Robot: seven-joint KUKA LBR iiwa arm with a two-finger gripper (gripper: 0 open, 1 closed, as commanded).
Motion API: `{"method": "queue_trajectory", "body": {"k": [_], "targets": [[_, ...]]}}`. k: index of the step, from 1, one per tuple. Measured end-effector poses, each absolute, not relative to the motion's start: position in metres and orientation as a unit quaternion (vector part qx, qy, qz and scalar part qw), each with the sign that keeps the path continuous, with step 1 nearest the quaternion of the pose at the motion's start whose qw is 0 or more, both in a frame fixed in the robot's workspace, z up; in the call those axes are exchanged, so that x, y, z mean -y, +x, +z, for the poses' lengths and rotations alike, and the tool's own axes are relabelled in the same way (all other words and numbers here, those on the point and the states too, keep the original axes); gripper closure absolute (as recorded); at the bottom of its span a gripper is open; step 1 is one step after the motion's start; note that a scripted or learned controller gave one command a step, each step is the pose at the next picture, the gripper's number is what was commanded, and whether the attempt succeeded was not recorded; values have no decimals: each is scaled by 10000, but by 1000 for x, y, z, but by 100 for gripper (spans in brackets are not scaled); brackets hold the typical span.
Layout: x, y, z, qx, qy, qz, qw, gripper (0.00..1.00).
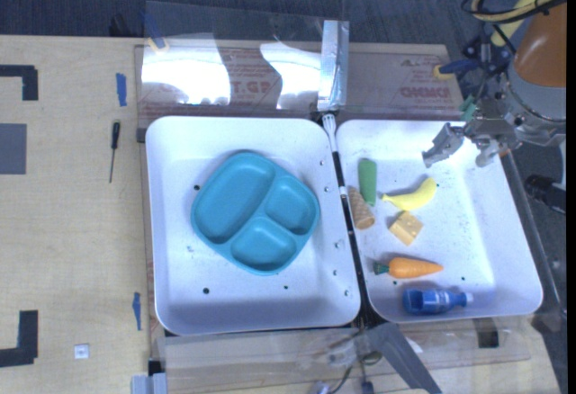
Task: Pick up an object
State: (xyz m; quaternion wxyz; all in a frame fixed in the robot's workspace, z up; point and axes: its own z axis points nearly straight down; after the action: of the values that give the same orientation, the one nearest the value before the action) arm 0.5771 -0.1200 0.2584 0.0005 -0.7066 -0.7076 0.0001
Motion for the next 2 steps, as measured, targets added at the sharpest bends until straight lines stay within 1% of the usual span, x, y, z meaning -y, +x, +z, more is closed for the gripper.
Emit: {"method": "queue_trajectory", "body": {"k": [1, 2], "targets": [[126, 592, 95, 7444, -6677, 24, 38, 0], [127, 596, 112, 7442, -6680, -15, -22, 100]]}}
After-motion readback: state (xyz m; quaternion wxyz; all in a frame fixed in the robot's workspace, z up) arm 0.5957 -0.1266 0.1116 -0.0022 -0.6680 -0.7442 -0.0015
